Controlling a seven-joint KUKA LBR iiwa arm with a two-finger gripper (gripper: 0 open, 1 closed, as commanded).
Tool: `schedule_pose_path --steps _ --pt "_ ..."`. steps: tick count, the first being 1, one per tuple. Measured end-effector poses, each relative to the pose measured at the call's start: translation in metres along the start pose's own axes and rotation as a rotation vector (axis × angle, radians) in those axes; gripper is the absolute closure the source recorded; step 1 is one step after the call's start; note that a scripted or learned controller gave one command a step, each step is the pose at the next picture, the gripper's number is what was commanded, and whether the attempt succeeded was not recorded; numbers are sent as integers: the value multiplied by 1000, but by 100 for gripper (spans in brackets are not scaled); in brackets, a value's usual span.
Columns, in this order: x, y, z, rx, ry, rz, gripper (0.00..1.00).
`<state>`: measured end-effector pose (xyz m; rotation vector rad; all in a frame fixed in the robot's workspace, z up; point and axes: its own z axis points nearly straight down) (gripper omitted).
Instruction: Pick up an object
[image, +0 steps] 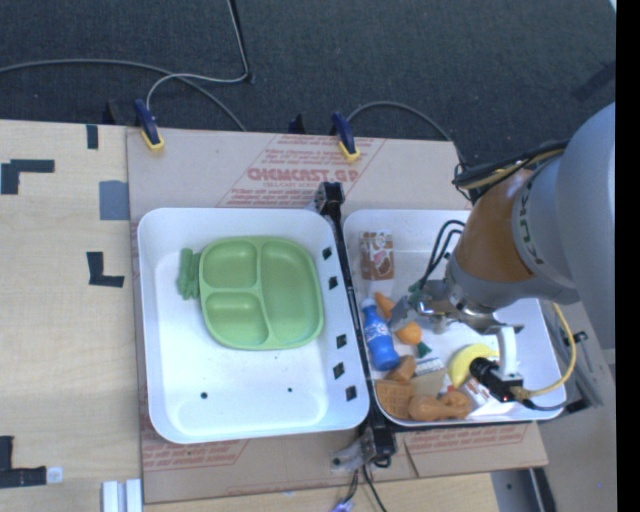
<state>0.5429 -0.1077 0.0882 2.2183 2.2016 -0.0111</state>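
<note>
The orange toy (408, 333) is sitting just lower-left of the gripper (428, 305) in the right bin (540, 395); can't tell how the hand is set.

Two bins sit side by side on the desk (60, 300), with a divider (343, 290) between them. Left of the divider, the left bin (160, 380) holds a tray (262, 292), and a cloth (187, 272) touches the tray's left edge. Right of the divider, the right bin (545, 400) holds a packet (377, 254) at the back. A bottle (378, 338) lies just beside the divider. A banana (466, 362) lies further right, and a pile of pieces (425, 402) lies at the front. The claw (418, 310) hangs over this bin, right of the bottle.
</note>
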Motion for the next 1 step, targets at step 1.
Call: schedule_pose_path --steps 1 --pt "6 1 -9 2 10 -4 100"
